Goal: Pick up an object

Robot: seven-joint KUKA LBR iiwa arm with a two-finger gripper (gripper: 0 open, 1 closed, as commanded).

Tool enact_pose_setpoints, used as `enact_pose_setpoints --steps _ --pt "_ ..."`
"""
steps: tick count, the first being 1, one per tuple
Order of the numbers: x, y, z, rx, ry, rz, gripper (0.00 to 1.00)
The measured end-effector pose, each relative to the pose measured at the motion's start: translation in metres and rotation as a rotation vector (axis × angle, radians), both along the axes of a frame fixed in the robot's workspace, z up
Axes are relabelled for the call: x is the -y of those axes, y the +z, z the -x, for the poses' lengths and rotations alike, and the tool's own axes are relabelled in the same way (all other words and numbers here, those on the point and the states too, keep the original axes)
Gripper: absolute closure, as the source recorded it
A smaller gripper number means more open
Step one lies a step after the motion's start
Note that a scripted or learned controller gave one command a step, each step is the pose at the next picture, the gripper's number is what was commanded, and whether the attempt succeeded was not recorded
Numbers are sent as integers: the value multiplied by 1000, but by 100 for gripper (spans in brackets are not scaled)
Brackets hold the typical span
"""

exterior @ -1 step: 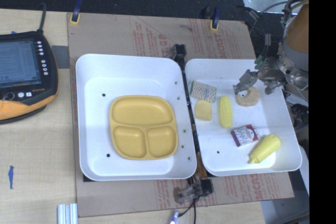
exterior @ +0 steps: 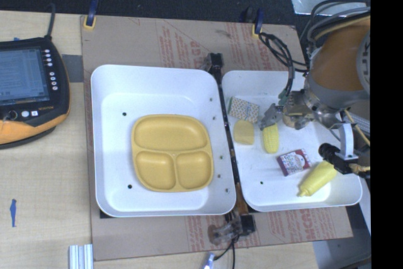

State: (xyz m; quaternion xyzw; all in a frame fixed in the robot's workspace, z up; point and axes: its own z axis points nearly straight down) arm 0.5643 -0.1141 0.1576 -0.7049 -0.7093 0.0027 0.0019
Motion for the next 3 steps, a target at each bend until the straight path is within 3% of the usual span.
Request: enact_pose_setpoints --steps 1,2,3 --pt "13 -67 -7 0 -1 0 0" --pt "14 -56 -8 -1 3 2 100" --pt "-74 35 38 3 4 -1 100"
